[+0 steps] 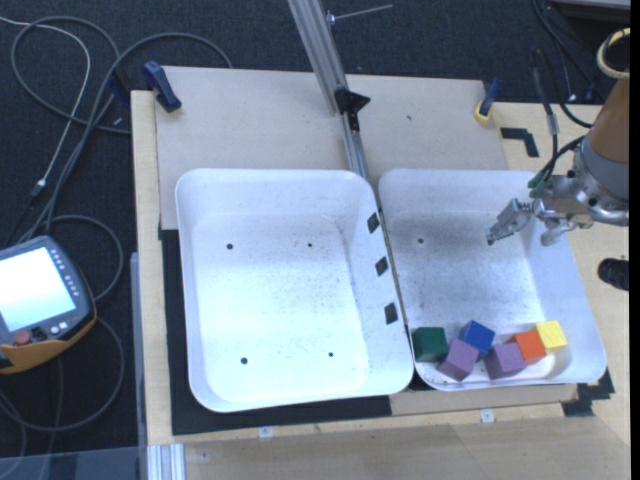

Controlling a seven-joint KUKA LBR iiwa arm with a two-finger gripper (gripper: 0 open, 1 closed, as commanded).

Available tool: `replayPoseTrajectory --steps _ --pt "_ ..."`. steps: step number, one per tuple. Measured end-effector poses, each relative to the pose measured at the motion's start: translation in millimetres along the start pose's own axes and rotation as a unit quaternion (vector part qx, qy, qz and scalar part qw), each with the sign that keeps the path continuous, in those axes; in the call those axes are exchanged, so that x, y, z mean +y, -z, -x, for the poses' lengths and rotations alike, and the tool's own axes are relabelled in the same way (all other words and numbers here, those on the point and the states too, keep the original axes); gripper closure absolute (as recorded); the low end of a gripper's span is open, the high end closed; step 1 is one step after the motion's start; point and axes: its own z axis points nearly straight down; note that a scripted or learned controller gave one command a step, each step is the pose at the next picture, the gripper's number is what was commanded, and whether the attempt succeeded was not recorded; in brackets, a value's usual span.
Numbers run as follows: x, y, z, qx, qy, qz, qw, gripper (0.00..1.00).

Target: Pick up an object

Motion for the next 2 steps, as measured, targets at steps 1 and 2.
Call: replayPoseTrajectory --steps 1,2 --pt "-14.8 -126.1 -21.6 0.001 0.0 -0.004 1.0 0.0" --pt "-12.6 13.4 -10.8 -0.002 0.001 0.006 1.0 0.0"
